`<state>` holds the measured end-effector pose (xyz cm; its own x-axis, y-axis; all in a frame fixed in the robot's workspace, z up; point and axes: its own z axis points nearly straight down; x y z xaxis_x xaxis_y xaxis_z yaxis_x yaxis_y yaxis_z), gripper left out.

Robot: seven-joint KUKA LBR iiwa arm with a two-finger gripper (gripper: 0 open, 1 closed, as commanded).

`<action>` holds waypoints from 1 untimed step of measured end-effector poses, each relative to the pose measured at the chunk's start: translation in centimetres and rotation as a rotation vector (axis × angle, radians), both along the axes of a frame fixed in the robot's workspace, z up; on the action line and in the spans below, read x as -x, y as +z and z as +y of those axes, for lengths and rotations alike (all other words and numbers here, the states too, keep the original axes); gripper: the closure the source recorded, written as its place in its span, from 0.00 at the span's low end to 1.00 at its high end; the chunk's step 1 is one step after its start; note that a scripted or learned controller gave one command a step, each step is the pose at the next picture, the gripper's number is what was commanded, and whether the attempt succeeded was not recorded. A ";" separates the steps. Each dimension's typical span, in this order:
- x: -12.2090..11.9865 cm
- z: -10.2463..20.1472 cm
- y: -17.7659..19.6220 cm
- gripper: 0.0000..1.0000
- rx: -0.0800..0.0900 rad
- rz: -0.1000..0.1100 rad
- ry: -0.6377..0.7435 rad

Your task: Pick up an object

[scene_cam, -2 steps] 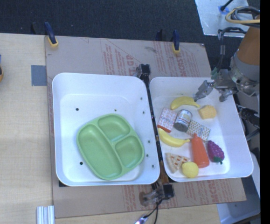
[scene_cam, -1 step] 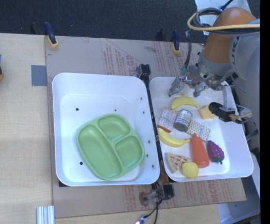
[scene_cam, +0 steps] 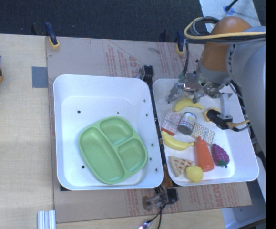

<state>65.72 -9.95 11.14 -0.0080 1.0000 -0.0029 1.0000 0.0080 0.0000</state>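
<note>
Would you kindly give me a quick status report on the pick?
Pincer low over right bin's far end. Banana directly beneath, not visibly gripped. Can and packets crowd close by.

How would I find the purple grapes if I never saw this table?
Look in the right white bin, the crowded one. Go to its near right part, beside the orange carrot. The grapes are a small bumpy bunch, the one purple thing among yellow and orange toys.

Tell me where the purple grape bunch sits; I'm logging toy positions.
The purple plastic grape bunch lies in the right-hand white bin, near its right wall, just right of the orange plastic carrot.
</note>
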 end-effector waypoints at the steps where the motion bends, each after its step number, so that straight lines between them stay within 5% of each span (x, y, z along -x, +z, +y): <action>1: 6.4 -4.6 -1.9 0.00 -0.001 0.001 -0.004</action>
<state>59.29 -14.53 9.26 -0.0037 1.0000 -0.0021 1.0000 0.0037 -0.0014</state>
